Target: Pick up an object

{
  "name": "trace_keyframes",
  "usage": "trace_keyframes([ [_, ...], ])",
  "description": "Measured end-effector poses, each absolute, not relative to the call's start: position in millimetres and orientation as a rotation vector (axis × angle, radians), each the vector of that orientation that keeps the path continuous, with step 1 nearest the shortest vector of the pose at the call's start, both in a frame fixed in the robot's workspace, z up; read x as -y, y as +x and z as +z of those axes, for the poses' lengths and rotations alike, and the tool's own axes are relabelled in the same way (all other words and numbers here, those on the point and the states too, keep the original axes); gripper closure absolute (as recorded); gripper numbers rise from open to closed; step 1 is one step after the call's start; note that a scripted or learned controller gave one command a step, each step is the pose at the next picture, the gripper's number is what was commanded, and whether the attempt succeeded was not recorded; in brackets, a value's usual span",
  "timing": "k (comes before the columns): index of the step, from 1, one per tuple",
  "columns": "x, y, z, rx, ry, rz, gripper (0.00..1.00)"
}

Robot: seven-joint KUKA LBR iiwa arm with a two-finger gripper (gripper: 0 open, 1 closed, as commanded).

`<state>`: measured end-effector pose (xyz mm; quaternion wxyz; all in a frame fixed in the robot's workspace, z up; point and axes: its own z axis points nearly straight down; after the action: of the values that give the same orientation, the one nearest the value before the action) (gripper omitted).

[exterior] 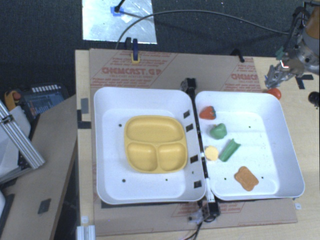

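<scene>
Jaws (276, 77) above red object (273, 93) at right bin's (287, 134) far rim, closure indiscernible; risk: rim strike, slipped grasp.

One fixed camera above the worktop (165, 64) looks down at a slant from the near side, far enough back to frame both white bins (145, 96), with the arm (302, 39) entering at the right edge.
</scene>
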<state>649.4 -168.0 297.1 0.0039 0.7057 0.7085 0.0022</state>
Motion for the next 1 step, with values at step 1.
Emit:
trace_keyframes([
  [1, 120.2, 646.8, 277.3, -2.23, 2.212, 0.003, 1.0],
])
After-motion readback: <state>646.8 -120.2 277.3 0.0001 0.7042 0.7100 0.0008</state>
